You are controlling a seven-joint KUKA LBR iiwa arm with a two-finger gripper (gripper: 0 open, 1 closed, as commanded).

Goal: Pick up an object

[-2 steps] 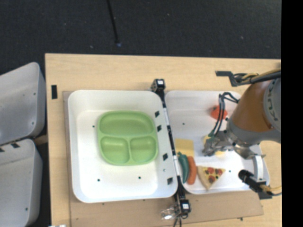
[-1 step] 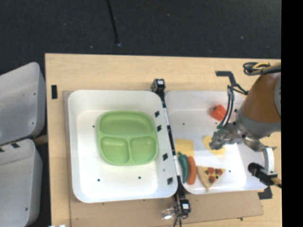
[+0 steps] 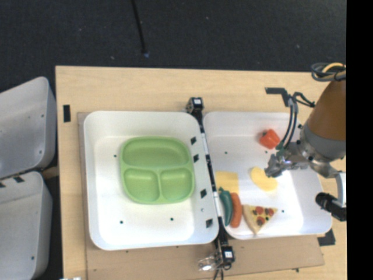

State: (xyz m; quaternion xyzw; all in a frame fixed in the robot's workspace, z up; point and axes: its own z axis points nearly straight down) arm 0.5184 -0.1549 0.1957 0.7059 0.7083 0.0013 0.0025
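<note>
tool (image 3: 275, 169) at edge of pale yellow rounded toy piece (image 3: 264, 180) in right white bin (image 3: 303, 217) | grip state: cannot tell | risk: off-centre closure could nudge it away, grasping nothing

1. Pretty even overhead light, nothing harsh, and the white bins (image 3: 145, 238) come out bright, nearly washed out.
2. Shadows are faint and soft.
3. Whole picture's a bit soft and grainy, with the dark floor (image 3: 175, 22) looking noisy.

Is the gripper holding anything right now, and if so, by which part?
Cannot be told. The gripper sits low over the upper right edge of the yellow piece in the right bin, but no object shows between its fingers.
</note>
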